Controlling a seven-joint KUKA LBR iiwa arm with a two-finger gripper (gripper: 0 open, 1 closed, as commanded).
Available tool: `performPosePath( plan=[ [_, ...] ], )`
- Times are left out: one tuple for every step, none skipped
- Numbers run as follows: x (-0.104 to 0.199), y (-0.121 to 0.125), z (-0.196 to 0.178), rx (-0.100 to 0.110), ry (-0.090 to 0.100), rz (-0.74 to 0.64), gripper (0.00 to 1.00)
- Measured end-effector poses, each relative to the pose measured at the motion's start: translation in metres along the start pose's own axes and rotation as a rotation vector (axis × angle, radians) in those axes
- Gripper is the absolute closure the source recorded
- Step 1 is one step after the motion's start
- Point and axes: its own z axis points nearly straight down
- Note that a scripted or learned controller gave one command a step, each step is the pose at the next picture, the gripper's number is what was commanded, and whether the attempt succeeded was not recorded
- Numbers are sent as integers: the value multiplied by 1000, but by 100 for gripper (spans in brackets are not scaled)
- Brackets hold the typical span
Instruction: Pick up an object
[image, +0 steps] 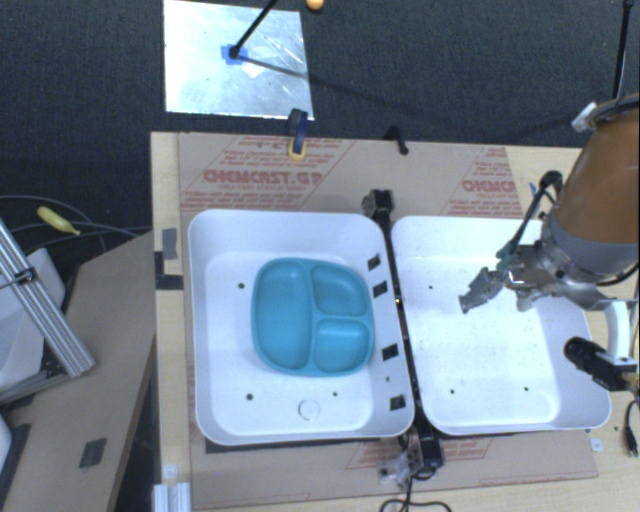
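Camera view from above shows the blue plate (312, 316) lying flat near the middle of the left bin (215, 330), with its hollow side up. It is a plate with rounded corners and three compartments: one large along its left side and two smaller ones, one behind the other, on its right side. It touches no wall of the bin, and white floor shows all around it. Just in front of the plate, on the floor of the bin, there is a small pale ring (308, 408); I cannot tell if it is a loose thing or a mark. Several black clips (388, 352) sit along the edge where the two bins meet.

On the other side of this edge is the right bin (480, 390). The gripper (472, 297) is over its floor, in the rear half, and points toward the left bin. It is well apart from the plate, and I cannot tell whether it is open or closed. The arm (600, 200), grey with an orange band, comes in from the right behind it.

Both bins stand on a cardboard sheet (440, 170) with red letters. At its far edge is a yellow and blue clamp (297, 133), and behind that a shiny silver sheet (200, 70) lies on the dark floor. An aluminium rail (40, 310) stands at the left.
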Motion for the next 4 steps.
performPosePath(
  plan=[
    [86,3,71,-6,3,-7,0],
    [76,-28,-66,-25,1,-5,0],
    [186,-27,-21,-8,2,-14,0],
    [107,12,69,-6,-3,3,0]
  ],
)
